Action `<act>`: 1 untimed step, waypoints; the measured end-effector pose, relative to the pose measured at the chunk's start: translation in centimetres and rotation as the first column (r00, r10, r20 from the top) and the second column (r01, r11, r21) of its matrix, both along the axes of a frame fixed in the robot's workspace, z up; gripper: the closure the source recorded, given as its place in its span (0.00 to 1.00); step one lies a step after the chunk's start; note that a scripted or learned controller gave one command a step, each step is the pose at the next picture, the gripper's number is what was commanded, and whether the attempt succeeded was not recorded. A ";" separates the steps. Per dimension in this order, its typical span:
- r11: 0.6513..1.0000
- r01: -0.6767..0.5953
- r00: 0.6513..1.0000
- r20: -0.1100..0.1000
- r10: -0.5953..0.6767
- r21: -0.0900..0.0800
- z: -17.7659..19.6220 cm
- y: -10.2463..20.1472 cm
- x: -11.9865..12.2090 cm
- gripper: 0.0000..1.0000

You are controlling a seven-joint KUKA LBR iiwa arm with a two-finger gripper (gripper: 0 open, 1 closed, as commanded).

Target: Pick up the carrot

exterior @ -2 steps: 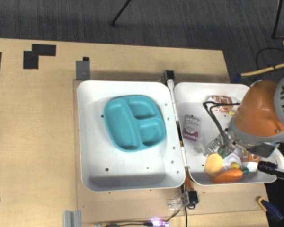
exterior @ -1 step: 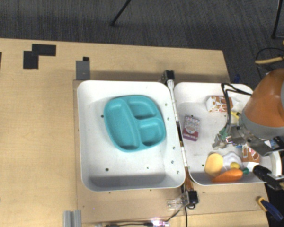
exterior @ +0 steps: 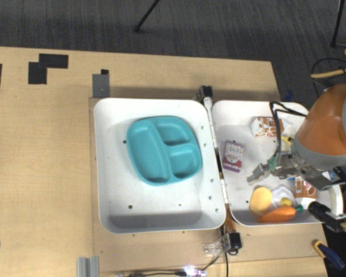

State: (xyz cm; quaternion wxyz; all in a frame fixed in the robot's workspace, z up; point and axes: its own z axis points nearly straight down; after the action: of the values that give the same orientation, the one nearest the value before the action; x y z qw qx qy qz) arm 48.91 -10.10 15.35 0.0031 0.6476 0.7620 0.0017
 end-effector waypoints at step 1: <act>0.976 -0.218 0.976 0.001 0.218 0.000 -6.6 -0.2 0.1 0.00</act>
State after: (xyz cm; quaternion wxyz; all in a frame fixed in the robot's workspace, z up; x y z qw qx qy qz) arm 49.00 -10.31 8.77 0.0031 0.5601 0.8284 0.0023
